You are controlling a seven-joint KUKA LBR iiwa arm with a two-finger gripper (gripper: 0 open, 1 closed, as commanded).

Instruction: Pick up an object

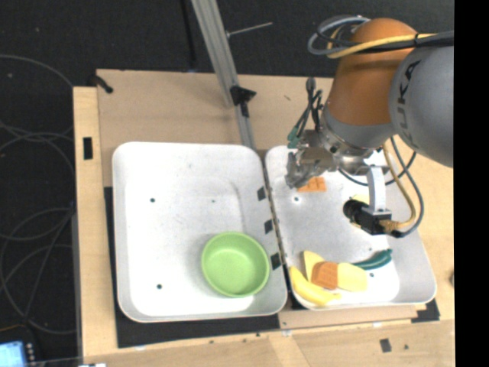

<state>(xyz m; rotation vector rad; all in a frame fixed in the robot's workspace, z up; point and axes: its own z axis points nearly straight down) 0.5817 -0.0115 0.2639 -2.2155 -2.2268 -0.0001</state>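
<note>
Orange shows just beneath our gripper (304,170): a small orange block (313,184) on the right bin (412,277) floor near its upper left corner, directly under the fingertips, peeking out on their right. We cannot tell whether it is grasped.

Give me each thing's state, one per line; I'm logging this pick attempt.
green bowl: upright, in the left bin
orange block: flat in the right bin, partly under the gripper
yellow pieces: piled at the right bin's near edge
gripper: low over the orange block
</note>
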